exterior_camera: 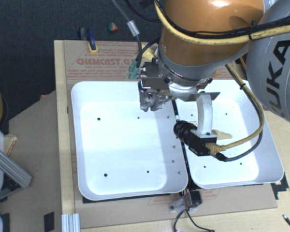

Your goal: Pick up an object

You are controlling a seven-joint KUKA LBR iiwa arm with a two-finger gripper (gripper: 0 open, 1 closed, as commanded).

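Hovering gripper (pixel 152 100) at left bin (pixel 87 144) far rim (grasp unclear), bare floor leftward.

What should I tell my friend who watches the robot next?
Gripper: hangs low over the back edge of the left bin, near the seam with the right bin. Whether it is open or shut can't be told from here.
Things: a small tan object lies in the right bin, partly hidden behind the arm's black cable fitting.
Done: nothing can be seen held.
Left: pick up an object; the tan one is the only candidate seen.
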